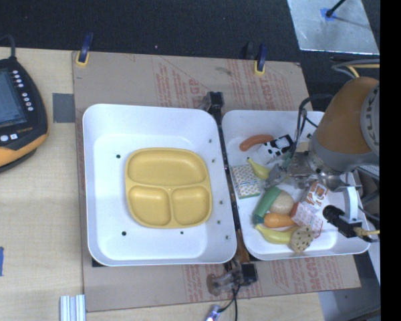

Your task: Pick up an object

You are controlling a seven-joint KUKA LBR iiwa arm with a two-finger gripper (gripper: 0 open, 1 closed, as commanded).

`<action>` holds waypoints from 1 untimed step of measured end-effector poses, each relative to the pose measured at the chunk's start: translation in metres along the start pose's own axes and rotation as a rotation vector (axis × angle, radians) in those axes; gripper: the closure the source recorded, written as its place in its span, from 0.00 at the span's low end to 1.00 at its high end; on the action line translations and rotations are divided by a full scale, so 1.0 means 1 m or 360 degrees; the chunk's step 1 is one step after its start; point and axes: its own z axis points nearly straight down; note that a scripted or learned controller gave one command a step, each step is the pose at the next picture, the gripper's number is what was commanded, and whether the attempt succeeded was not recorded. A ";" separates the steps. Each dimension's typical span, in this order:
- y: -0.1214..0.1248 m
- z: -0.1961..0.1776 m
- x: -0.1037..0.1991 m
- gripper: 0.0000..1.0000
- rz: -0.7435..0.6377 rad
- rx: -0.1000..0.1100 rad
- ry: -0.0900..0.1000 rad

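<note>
While the pincer (285, 172) hangs over the right bin (244, 233), whether it is clenched I cannot tell. Toy food crowds there; the far sausage (255, 141), lying apart, seems the cleanest target.

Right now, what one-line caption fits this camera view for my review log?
KUKA arm's gripper low over the toy food in the right bin; yellow tray in the left bin.

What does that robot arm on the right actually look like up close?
The arm is bulky and rounded, with a wide orange band over a grey section. A thin dark cable loops beside it. At its tip sits the gripper, a small cluster of dull grey metal parts.
</note>
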 end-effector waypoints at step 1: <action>0.053 0.007 -0.019 0.00 0.0002 -0.0006 0.0001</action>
